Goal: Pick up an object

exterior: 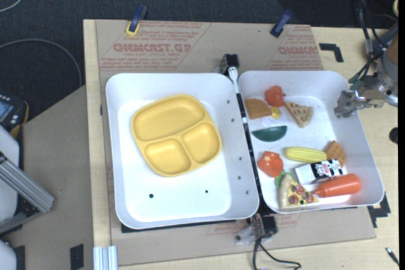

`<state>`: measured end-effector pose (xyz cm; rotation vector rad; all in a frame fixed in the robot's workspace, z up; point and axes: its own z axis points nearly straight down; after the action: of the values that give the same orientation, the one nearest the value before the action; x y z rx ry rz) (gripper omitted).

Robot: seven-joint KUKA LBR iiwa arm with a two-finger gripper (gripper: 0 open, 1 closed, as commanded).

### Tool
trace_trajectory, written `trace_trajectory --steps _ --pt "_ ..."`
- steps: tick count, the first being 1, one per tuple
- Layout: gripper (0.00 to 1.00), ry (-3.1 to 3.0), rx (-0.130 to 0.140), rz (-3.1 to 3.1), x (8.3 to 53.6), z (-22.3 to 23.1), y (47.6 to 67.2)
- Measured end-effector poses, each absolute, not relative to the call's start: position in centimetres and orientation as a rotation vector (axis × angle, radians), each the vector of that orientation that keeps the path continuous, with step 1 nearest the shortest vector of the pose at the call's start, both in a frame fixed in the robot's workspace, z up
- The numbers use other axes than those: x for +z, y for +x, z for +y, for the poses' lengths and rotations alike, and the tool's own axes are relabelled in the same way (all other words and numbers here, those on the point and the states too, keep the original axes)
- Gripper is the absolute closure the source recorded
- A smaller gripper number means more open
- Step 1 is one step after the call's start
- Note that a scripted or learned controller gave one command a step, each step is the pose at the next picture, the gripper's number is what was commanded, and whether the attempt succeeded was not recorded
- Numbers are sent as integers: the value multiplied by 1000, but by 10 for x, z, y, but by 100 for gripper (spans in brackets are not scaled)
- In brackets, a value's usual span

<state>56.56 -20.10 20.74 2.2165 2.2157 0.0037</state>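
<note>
Nearest the front edge of the right bin (370,158) lie a pizza slice (292,191) and an orange carrot (338,186), touching a small black-and-white carton (319,171) just behind them. A little further back sit a red tomato (271,163), a yellow corn cob (305,153) and a small brown waffle piece (335,152). Behind those comes a dark green slice (269,132), then a brown bread piece (257,109), a toast-coloured wedge (300,113) and a red strawberry-like piece (274,96) near the far wall. The left bin (126,193) holds a yellow divided plate (175,134). The gripper (347,105) hangs over the right bin's far right rim, apart from all the food; whether it is spread or closed I can't tell.
</note>
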Motion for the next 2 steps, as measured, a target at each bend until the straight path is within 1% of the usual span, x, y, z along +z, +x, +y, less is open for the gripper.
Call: trace_trajectory --steps 1,2 --pt "100 2217 3 2218 226 -201 567" --pt "100 2217 1 2229 223 -145 578"
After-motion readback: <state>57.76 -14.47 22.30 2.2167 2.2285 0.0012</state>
